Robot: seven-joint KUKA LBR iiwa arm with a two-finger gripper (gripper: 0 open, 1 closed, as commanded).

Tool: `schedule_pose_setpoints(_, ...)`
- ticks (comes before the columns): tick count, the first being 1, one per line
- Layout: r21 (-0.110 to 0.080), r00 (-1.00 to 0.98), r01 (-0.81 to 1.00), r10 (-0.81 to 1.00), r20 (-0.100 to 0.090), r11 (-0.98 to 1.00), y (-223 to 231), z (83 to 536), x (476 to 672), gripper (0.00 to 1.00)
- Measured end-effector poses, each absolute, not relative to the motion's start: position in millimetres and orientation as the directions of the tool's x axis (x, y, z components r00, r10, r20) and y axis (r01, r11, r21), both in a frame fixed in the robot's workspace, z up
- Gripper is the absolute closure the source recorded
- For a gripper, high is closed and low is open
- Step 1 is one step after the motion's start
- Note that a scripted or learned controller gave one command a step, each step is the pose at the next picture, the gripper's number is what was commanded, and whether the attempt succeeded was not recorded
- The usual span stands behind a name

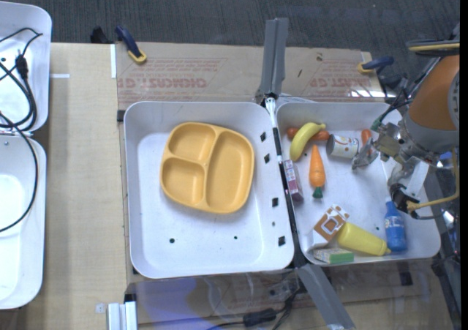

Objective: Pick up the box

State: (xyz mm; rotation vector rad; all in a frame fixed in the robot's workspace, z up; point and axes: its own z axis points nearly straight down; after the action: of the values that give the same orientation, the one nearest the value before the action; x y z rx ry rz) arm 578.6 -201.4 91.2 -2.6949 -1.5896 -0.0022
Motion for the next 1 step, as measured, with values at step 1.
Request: schedule_pose_setpoints(1, -0.002, 0.495, 0.869, 0.869, -0.001, -0.495, -165.6, 91.1, 614.7, 0.00)
